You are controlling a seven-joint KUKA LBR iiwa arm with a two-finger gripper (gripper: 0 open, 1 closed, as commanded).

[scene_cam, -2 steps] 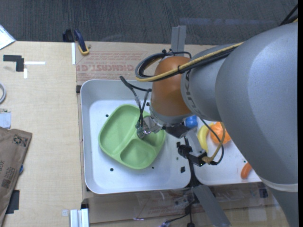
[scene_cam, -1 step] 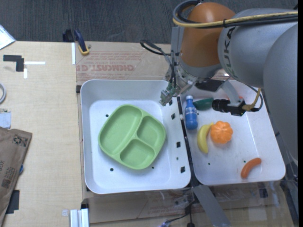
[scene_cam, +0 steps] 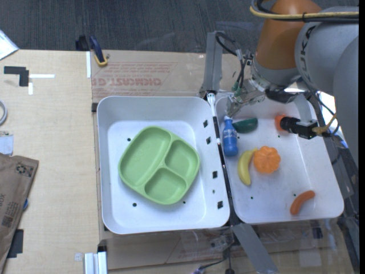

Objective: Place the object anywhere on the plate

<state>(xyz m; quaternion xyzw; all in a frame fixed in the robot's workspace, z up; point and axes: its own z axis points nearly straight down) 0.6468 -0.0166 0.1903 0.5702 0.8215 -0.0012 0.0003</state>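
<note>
Grey arm (scene_cam: 319,44) reaching in, gripper (scene_cam: 244,99) hanging over the far corner of the right bin (scene_cam: 325,210). Left bin (scene_cam: 105,153) well off to the jaws' left, holding the plate (scene_cam: 159,164), nothing on it yet. Nearer the camera than the jaws: orange (scene_cam: 266,159), then bottle (scene_cam: 229,136) just below them against the wall, banana (scene_cam: 245,167) past that, dark green piece (scene_cam: 246,125) right under them, carrot (scene_cam: 301,202) farthest.

Likely targets: bottle or green piece, both closest. To do it well: pick one, drop straight onto it, stay off the wall, lift clear of the rims before crossing to the plate.

Jaw state impossible to read: tangled in cables and glare. Nothing seen gripped. Green piece partly hidden; its shape unclear.
</note>
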